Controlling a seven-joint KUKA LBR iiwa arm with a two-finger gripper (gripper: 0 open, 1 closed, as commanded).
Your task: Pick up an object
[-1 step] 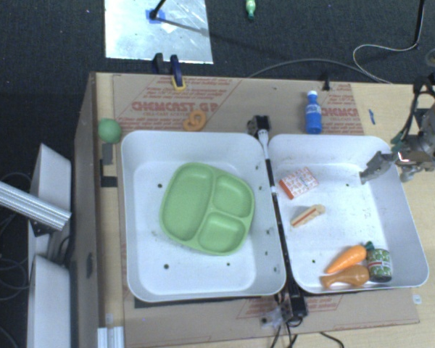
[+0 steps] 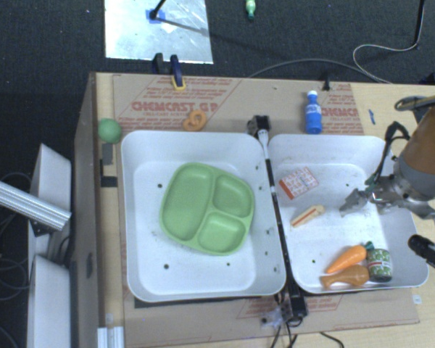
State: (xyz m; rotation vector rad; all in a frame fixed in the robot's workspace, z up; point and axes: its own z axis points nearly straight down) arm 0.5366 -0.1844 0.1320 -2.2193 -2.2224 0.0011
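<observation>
Sitting in the right bin, the candidate objects are spreading out as follows. A hot-dog toy is lying near the bin's middle, slanted, with bare white floor all around it. A red-and-white box is lying just beside it, toward the bin's far-left part, apart from the walls. A carrot, an orange toy and a green can are crowding together at the bin's near edge; the orange toy is lying against the near wall, and the carrot and the can are touching or nearly touching.

Open room: the far-right part of the bin and the strip between the hot-dog toy and the carrot group are staying bare.

The gripper is hanging over the bin's right half, right of the hot-dog toy and apart from it, above the carrot group. Nothing is showing in its grasp. Whether it is spread or closed is not readable at this resolution. The arm is entering over the bin's right wall.

Left of the right bin, the left bin is holding a green divided plate. Beyond the right bin's far wall, a blue bottle is standing upright on the bench.
</observation>
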